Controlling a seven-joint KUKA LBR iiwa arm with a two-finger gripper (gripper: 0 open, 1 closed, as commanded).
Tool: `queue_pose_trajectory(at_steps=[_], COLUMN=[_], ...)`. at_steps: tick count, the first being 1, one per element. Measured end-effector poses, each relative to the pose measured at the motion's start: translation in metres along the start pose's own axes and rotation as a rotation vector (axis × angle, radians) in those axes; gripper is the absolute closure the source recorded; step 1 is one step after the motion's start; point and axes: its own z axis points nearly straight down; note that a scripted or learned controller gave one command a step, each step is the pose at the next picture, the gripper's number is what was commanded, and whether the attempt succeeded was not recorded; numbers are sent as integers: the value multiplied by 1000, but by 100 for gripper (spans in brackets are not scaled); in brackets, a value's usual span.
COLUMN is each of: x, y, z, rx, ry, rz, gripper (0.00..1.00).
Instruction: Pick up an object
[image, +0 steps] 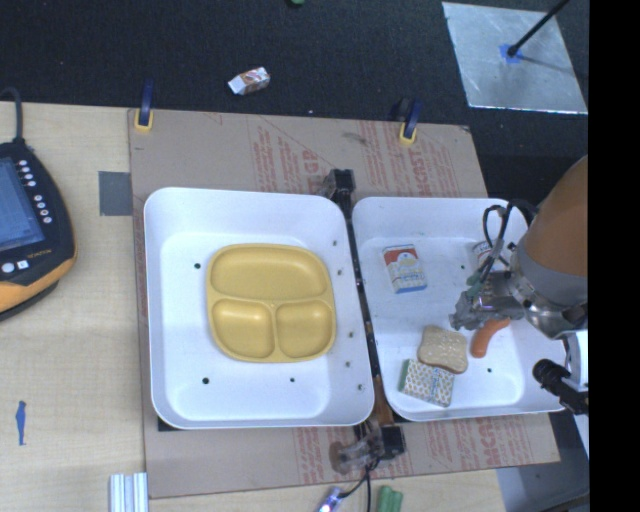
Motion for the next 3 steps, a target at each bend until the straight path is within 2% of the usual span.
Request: queue_pose_trajectory(at_steps=[1,2,3], x=[0,23,23], y=[0,22,12], z=[0,80,80], rx=[1,-2,-3], ry=[0,-1,-2], rz=[0,-3,-4], gripper=[0,0,0])
